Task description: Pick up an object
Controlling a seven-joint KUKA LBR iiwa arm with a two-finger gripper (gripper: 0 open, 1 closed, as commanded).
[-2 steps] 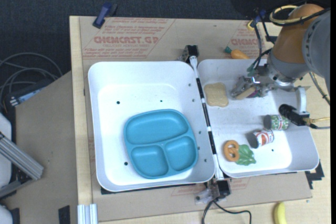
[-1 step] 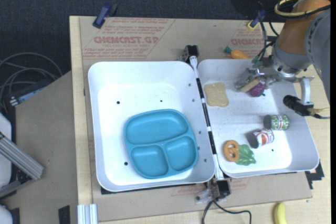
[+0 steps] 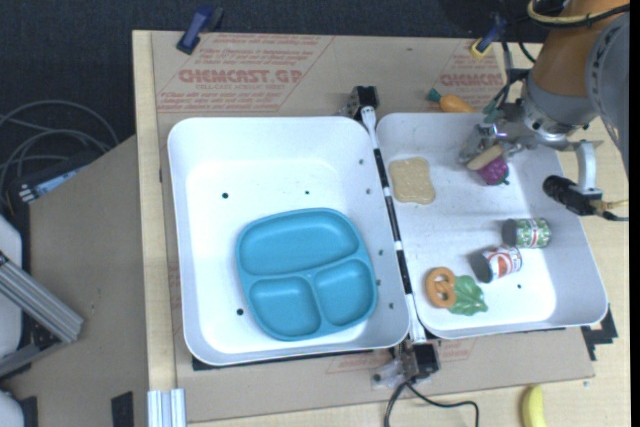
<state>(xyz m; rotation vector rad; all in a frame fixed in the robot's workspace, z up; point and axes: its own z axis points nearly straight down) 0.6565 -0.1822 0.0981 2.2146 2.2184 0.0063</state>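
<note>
pincer hovering low in the right white bin, jaw state impossible to tell | small purple round toy lying just below it, likely the pick target | tan bread-slice toy sitting left of it | two small cans waiting nearer the camera

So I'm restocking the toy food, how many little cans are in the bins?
2, both in the right bin: a green can near its right side, and a red can just below and left. Others may hide under the arm.
</note>
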